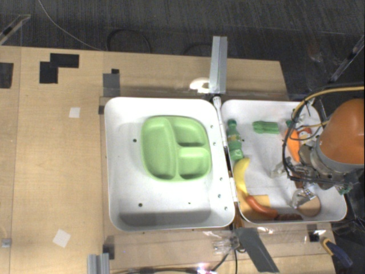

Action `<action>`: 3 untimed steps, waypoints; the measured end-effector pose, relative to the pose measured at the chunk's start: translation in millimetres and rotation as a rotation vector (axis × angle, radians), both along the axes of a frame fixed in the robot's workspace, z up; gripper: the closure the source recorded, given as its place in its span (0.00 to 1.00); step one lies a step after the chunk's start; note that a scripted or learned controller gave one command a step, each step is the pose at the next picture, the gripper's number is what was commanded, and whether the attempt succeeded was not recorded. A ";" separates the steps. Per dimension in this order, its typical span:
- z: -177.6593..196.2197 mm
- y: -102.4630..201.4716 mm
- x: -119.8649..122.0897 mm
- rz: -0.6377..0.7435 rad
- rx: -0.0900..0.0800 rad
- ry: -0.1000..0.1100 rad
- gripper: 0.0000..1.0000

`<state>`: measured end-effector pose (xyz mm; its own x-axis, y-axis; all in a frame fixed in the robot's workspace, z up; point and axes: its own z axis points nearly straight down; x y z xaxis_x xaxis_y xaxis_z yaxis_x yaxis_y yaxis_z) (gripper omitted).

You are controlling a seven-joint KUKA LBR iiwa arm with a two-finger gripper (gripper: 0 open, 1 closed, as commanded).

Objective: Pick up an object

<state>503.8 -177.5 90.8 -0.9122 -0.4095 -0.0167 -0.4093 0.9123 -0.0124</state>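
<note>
One arm serves us, its end effector [303,197], grip state unclear, low in the right bin [268,153], the tan piece [311,208] just below it.

**No legible text**

Nothing can be read anywhere in the scene. The two white bins, the green divided plate [174,147], the bench top with its black patches [59,65] and pale paper squares [74,112] carry no readable words, numbers or brand marks.

Gripper [305,197] low (orange-banded wrist above)
</note>
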 end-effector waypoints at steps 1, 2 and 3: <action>0.7 43.8 0.6 0.068 -0.002 -0.003 0.00; -0.1 5.3 21.5 0.148 -0.001 0.000 0.00; 0.2 11.6 2.9 0.180 -0.003 -0.003 0.00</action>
